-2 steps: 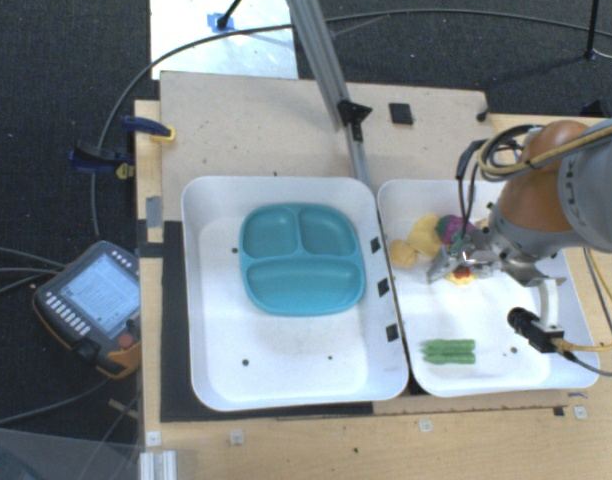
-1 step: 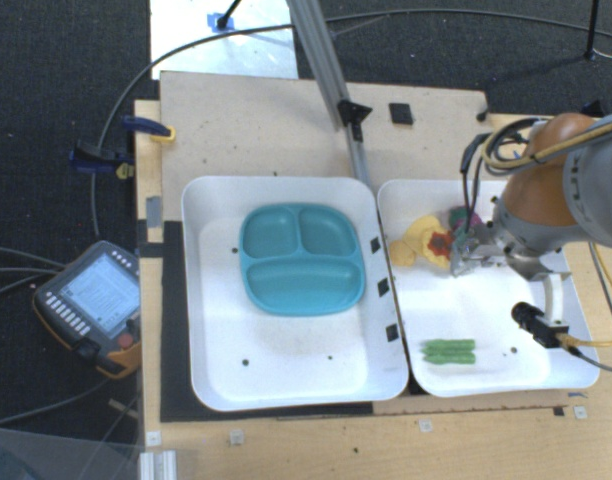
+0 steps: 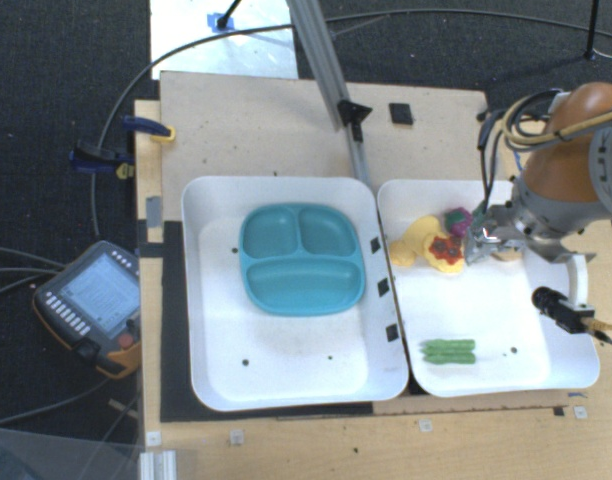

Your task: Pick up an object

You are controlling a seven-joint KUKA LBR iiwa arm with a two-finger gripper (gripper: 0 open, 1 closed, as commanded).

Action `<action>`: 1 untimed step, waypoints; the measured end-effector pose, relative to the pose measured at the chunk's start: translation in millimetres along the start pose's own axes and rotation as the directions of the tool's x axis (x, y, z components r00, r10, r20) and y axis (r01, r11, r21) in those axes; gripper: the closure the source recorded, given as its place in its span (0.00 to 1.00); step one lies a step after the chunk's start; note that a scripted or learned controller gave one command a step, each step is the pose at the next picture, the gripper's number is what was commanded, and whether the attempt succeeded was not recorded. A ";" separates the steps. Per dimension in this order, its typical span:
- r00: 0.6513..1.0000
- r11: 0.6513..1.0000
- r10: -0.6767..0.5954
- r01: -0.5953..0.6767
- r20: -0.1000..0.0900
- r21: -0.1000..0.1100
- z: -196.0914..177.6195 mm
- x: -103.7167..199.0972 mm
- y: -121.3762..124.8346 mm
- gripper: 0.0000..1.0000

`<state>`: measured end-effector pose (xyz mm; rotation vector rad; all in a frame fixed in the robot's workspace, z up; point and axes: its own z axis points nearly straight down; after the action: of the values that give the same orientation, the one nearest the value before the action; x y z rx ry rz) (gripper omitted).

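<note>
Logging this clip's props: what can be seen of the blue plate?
The blue plate is a teal, plastic-looking divided dish with rounded corners: two small compartments at the far side, one long one nearer the camera. It lies flat, upright, toward the far part of the left bin, with nothing visible in its compartments.

Toys [image 3: 438,245] crowding gripper [image 3: 478,240] (elsewhere open)

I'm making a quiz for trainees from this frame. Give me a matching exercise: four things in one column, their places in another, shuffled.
Things:
1. blue plate
2. green toy
3. yellow toy
4. gripper

Places:
A. front of right bin
B. back of right bin, towards its right
C. left bin
D. back left of right bin

Pairs: 1-C, 2-A, 3-D, 4-B
</note>
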<state>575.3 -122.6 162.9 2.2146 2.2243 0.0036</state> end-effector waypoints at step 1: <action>1.000 1.000 -0.002 0.002 0.000 -0.001 -44.8 6.1 1.0 1.00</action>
<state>576.1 -116.5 207.7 2.2121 2.2257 0.0047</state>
